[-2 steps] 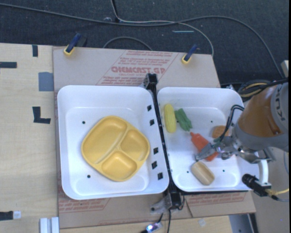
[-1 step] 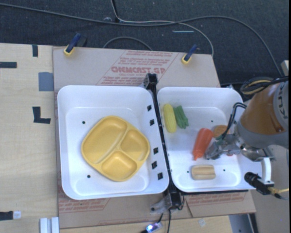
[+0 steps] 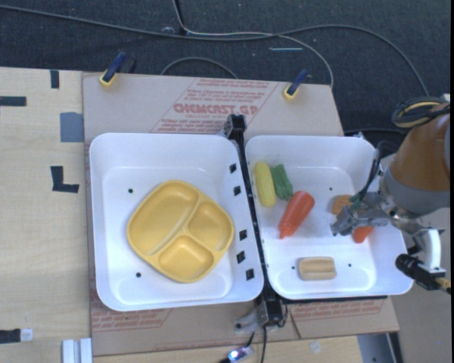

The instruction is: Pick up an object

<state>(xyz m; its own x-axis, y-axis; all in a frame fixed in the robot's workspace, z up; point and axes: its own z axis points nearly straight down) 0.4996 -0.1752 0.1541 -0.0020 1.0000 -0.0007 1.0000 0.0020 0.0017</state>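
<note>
— What did the setup look like from where you stood?

— The bench point(image 3: 30, 225) was pale wood with black tape marks on it, and a brown cardboard sheet point(image 3: 212, 104) with red lettering lay over it, held at the far edge by two clamps. On the cardboard sat two shallow white bins, touching side by side. The left bin point(image 3: 106, 203) held a yellow divided plate point(image 3: 180, 231), turned at an angle, lying about in the middle.

— And the arm?

— It came in from the right, grey with the orange band point(image 3: 427, 153) above the wrist, leaning over the right-hand edge of the right bin point(image 3: 318, 150). The gripper point(image 3: 350, 221) was down low inside that bin, near its right wall.

— Was it holding anything?

— I could not tell. It was dark and bunched up from my angle, so open or closed was beyond me. There was a small orange-red piece point(image 3: 361, 235) right against it on the near side, and another orange bit point(image 3: 340, 202) just beside it on the far side, but I saw neither one clearly held.

— What else lay in that bin?

— A toy carrot point(image 3: 296, 213), orange-red, lay slanted near the middle. Just beyond it, by the divider, were a yellow corn cob point(image 3: 264, 184) and a green vegetable point(image 3: 281, 181), side by side and touching. Toward the near wall sat a small tan block point(image 3: 316, 268), like a piece of bread, well apart from the rest.
</note>
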